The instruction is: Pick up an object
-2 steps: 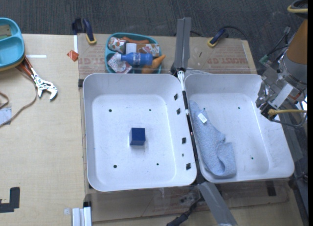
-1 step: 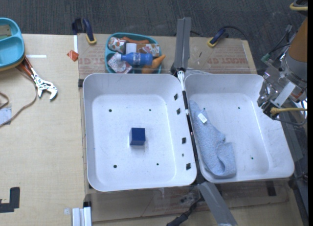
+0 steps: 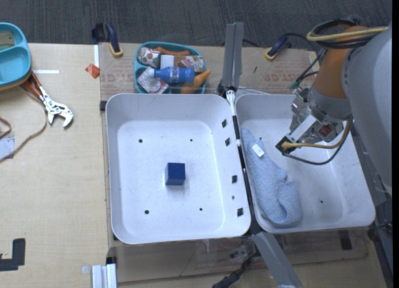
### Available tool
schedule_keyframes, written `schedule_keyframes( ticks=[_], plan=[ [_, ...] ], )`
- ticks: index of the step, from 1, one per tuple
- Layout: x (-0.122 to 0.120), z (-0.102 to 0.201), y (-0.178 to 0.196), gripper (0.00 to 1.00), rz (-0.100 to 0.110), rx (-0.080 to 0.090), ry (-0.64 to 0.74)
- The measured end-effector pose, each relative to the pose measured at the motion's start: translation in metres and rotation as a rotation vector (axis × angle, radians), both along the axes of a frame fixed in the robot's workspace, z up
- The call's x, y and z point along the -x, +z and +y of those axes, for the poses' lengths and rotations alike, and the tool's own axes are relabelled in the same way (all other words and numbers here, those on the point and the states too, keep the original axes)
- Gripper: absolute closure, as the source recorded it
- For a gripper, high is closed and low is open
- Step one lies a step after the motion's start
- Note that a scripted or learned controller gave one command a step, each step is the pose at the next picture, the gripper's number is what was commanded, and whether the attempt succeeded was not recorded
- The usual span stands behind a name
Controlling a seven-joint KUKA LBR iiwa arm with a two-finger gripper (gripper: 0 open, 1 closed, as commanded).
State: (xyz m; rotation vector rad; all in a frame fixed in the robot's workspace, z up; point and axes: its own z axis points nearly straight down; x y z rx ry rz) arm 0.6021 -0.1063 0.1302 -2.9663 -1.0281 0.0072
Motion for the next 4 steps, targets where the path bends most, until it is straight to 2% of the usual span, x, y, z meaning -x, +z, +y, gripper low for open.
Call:
schedule_keyframes(
  ticks=[1,2,4],
  plan=[
    [-0.033,-0.028,-0.039,1.0,-0.002,0.001,0.198],
    [-0.005,0.038,0.061,1.0,-0.003,0.001,0.034],
    [-0.004,0.036,0.077,1.0,0.005,0.002,0.04]
  ],
)
